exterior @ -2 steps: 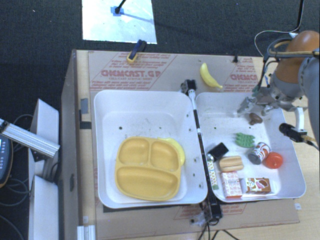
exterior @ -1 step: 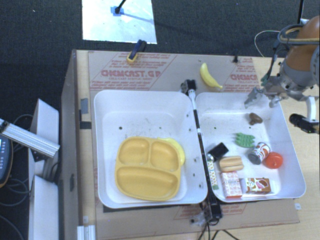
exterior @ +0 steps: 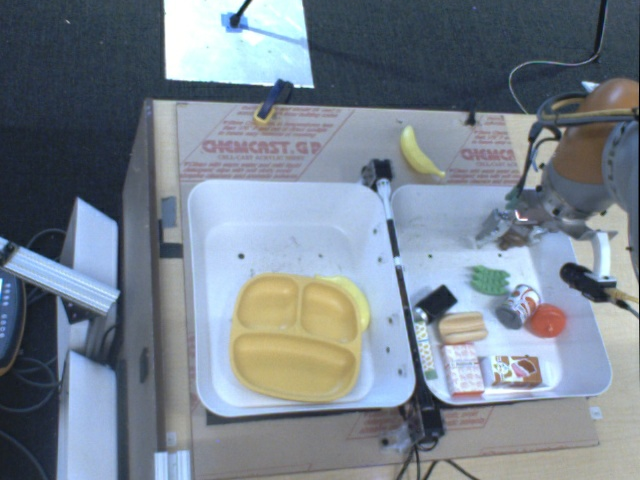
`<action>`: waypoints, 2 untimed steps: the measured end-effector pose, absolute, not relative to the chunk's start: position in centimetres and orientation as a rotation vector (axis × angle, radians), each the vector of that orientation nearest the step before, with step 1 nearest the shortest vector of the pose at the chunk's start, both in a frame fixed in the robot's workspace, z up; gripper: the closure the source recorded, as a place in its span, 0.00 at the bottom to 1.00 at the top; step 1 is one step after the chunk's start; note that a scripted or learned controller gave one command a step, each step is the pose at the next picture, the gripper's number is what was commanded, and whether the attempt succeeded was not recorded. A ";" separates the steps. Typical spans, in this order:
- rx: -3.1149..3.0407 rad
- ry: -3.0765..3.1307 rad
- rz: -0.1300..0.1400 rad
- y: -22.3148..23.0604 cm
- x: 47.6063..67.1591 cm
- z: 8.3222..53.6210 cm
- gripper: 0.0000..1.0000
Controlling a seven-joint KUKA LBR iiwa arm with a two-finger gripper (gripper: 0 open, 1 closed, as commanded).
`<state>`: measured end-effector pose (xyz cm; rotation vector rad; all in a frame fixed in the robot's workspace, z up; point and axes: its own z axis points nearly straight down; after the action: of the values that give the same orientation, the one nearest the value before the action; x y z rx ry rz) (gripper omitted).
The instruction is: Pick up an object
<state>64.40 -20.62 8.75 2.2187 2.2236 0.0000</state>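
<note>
My gripper hangs low over the bare upper part of the right bin, its fingers spread open with nothing between them. Below it in that bin lie a green leafy toy, a small can on its side, a red-orange round piece, a black block, a hot-dog bun, a pink-and-white carton and a red-brown juice box. The green toy is the nearest one, a short way below the fingertips.
The left bin holds a yellow divided plate. A yellow banana lies on the board behind the right bin. A dark divider runs between the bins. A black handle sticks out at the arm's right.
</note>
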 end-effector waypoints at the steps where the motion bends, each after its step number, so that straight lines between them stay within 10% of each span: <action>1: 2.214 2.223 0.003 -20.6 67.0 9.6 0.00; 2: 2.208 2.223 0.005 -20.7 67.1 10.8 1.00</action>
<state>67.09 -20.68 10.80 2.2078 2.2230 0.0054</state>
